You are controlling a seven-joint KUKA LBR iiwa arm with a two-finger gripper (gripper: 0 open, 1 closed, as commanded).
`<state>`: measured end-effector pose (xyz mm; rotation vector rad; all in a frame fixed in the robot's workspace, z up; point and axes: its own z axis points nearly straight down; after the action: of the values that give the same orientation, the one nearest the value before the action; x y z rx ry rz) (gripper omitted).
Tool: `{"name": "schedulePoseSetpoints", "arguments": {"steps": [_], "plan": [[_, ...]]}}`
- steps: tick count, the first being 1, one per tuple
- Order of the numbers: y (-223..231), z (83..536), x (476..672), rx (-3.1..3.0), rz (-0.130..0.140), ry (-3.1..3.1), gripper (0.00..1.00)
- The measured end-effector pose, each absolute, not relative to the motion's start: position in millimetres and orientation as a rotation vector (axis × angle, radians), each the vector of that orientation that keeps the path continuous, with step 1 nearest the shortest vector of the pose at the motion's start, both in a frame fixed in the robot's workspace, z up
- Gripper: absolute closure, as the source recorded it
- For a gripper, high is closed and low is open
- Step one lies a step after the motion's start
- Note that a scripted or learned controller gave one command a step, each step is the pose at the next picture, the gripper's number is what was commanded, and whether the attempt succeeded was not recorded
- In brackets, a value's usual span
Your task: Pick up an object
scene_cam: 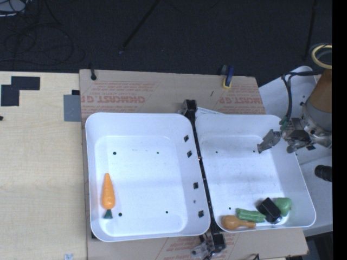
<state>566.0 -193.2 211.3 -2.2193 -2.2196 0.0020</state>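
The grey two-finger hand (277, 140) is hovering with fingers spread, gripping nothing, over the right white plastic bin's (303, 183) far edge. An orange plastic toy carrot (108, 191) is lying alone in the left white bin (135, 126); it is probably light, stiff and slippery, best pinched across its middle.

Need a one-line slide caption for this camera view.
Gripper hovers over the right bin, above a black block, green pieces and orange gourd; carrot in left bin.
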Motion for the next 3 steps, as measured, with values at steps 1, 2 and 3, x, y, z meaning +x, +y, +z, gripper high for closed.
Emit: {"name": "schedulePoseSetpoints", "arguments": {"steps": [1,2,3], "plan": [[-209.8,88.3,630.4,-2.215,0.003,-2.226,0.00],[-156.3,191.4,626.3,-2.219,-0.007,-2.229,0.00],[-98.7,320.0,632.2,-2.219,-0.013,-2.235,0.00]]}}
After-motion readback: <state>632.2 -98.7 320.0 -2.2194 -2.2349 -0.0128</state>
